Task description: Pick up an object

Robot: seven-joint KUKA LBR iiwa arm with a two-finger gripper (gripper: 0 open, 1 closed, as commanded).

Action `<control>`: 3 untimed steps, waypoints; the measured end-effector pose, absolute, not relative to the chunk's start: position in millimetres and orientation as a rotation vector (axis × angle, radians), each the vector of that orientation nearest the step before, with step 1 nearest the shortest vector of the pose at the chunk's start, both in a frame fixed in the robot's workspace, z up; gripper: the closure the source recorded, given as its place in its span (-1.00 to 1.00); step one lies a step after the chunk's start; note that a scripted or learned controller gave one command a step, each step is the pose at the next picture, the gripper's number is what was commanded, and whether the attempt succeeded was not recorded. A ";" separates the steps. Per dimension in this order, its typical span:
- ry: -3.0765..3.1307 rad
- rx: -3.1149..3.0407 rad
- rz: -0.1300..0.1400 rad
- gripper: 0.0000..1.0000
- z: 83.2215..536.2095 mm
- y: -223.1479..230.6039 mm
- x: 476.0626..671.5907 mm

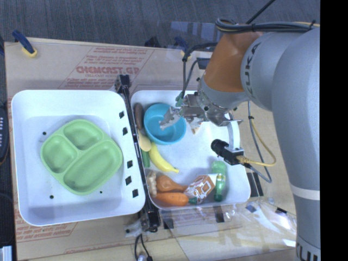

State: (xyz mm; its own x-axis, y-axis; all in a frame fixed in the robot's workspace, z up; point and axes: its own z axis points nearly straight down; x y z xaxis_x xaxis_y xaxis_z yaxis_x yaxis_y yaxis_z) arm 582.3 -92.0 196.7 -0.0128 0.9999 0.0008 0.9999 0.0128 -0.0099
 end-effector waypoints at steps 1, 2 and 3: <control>-2.307 -2.144 -0.003 -1.00 107.5 -105.6 579.9; -2.313 -2.131 0.007 1.00 116.6 -105.4 579.6; -1.980 -2.434 0.008 1.00 192.2 -55.6 538.8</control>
